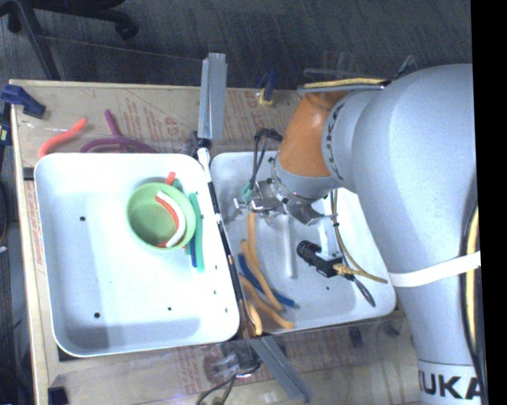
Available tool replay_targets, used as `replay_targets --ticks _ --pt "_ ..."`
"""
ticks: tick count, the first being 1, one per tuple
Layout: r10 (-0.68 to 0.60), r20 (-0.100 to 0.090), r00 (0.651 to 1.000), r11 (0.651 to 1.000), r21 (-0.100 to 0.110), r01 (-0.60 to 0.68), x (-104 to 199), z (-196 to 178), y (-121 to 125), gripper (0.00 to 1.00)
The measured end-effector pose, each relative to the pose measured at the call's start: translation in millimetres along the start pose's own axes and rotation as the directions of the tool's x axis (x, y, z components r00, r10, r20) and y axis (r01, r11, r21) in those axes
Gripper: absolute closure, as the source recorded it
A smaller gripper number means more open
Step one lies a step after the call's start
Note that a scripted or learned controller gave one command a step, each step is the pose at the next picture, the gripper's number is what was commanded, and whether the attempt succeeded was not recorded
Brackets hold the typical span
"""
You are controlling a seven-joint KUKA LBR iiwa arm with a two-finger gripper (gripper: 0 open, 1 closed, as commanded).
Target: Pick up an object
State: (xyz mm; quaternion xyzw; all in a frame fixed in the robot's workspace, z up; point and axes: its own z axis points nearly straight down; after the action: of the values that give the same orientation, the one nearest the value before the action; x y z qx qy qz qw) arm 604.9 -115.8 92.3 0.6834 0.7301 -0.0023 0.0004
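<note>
Camera view: gripper (252, 202) low in right bin (321, 308), near that bin's left wall, upper half. How far open it is cannot be made out, nor whether it holds anything. Orange strip (252, 233) runs down from just under the gripper; contact cannot be judged. Blue strips (259, 283) and further orange strips (271, 317) lie along the left wall toward the lower left corner. White rod (291, 256) near bin centre. Left bin (97, 280): green bowl (153, 217) in upper right part, green sticks (197, 233) beside it
</note>
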Motion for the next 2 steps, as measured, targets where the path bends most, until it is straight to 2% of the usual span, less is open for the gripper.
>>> replay_targets --ticks 1,2 --pt "-0.003 -0.002 1.000 1.000 0.003 0.003 0.4 -9.4 -0.2 1.00" --pt "-0.004 -0.002 1.000 1.000 0.003 0.004 0.6 -9.4 -0.1 0.00"
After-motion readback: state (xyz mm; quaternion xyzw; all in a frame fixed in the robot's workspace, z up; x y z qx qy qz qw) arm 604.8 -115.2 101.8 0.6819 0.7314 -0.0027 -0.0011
